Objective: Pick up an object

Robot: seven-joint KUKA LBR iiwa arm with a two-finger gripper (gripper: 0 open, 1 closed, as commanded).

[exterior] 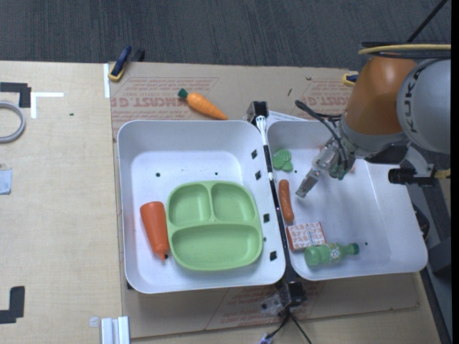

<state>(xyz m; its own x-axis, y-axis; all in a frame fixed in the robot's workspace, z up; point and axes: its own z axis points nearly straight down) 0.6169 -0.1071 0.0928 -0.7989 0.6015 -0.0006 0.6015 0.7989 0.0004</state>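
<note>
Hovering above the right bin (401, 256), the jaws (310, 185) stand near the sausage (286, 201). Jaw opening cannot be determined; nothing visible between them

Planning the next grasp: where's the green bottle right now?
The green bottle lies on its side near the front edge of the right bin, just below the small red-patterned packet.

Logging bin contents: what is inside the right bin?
Inside the right bin: a sausage, a small patterned box, a green bottle, a green toy. The arm hides the far corner.
</note>
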